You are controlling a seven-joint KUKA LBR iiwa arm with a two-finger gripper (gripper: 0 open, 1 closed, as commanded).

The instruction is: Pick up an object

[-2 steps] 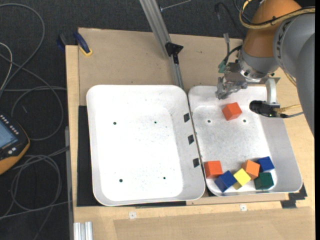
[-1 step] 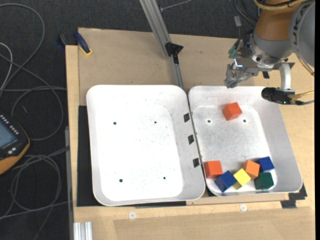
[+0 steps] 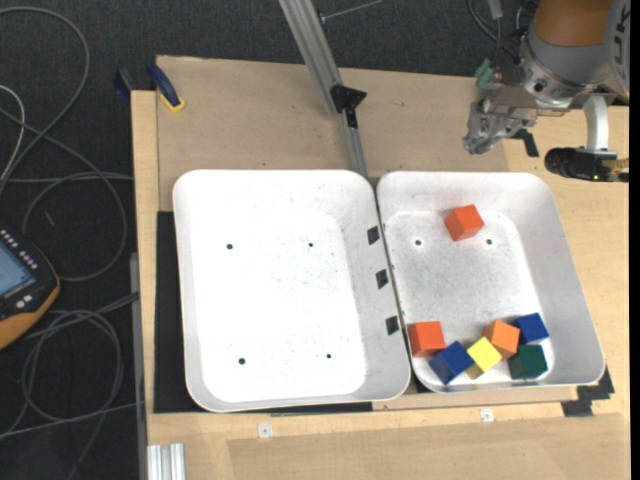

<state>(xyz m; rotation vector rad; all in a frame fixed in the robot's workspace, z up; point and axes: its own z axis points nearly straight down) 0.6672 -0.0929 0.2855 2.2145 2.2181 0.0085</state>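
Note:
The right bin (image 3: 565, 243) holds several coloured blocks. One orange block (image 3: 463, 221) lies alone near its far side. Along the near edge sit another orange block (image 3: 427, 337), a blue block (image 3: 450, 360), a yellow block (image 3: 484, 354), an orange block (image 3: 505, 336), a blue block (image 3: 531, 327) and a dark green block (image 3: 528, 362). My gripper (image 3: 486, 128) hangs above the bench just beyond the right bin's far rim, up and right of the lone orange block. Nothing shows beneath it.
The left bin (image 3: 200, 268) stands beside the right one, with a grey metal pole (image 3: 320, 58) slanting down to the gap between them. A blue and yellow clamp (image 3: 165, 86) sits at the bench's far left corner. Cables lie on the floor at left.

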